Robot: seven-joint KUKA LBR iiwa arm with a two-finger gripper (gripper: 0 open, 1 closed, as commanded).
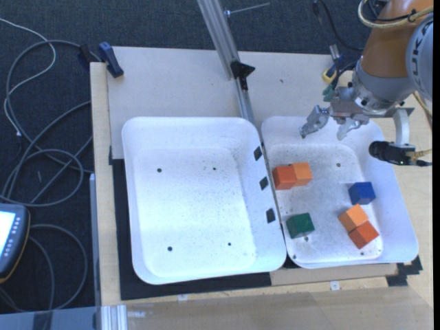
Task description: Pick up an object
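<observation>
The right bin (385,249) holds several blocks: an orange pair (291,175) near its left wall, a blue cube (361,192) toward the right, a green block (300,225) at the front left, and an orange-red pair (358,226) at the front right. My gripper (328,126) hangs over the far end of the right bin, above and behind the blocks. Its fingers (311,124) are spread open with nothing between them.
The left bin (137,139) lies beside the right one. A slanted metal rail (221,36) runs down to the gap between the bins. A blue clamp (110,58) sits at the bench's far left corner. Cables lie on the floor at left.
</observation>
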